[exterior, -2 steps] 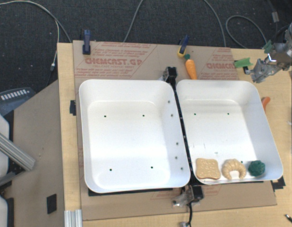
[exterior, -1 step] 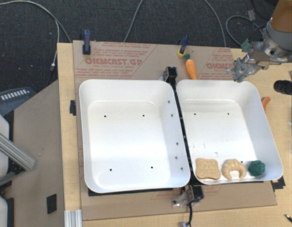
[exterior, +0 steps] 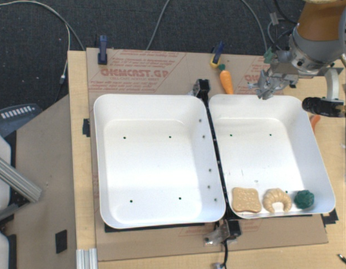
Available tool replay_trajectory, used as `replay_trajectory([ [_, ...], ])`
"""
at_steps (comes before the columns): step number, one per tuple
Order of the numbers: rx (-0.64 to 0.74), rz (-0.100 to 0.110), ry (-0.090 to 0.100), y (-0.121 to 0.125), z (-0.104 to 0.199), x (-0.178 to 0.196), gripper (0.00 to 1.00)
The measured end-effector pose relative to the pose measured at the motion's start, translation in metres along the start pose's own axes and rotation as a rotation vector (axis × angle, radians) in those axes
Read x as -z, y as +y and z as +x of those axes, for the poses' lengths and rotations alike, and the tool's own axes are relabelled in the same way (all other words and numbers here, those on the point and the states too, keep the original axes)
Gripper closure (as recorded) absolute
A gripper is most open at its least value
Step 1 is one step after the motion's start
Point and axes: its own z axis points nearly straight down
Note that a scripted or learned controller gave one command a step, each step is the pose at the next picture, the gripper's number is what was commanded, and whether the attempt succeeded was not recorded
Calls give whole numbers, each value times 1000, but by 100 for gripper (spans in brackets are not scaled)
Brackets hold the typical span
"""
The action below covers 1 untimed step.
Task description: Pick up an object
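Three small things lie along the near edge of the right bin [exterior: 307, 133]: a tan square cracker [exterior: 246, 200], a pale croissant-shaped piece [exterior: 277, 200] and a dark green ball [exterior: 304, 199]. My gripper [exterior: 265, 90] hangs over the bin's far rim, high above the floor and far from all three. Its fingers point down with nothing between them that I can see. An orange carrot-like piece [exterior: 226, 81] lies on the board behind the bins, left of the gripper.
The left bin [exterior: 106, 150] stands beside the right one, a black divider strip [exterior: 214, 144] between them. Blue clamps [exterior: 102, 48] [exterior: 217, 54] hold the cardboard board at the back. Cables run across the dark floor behind.
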Motion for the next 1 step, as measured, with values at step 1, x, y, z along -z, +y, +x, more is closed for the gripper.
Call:
replay_trajectory([
  [1,0,1,0,12,46,-9,100],
])
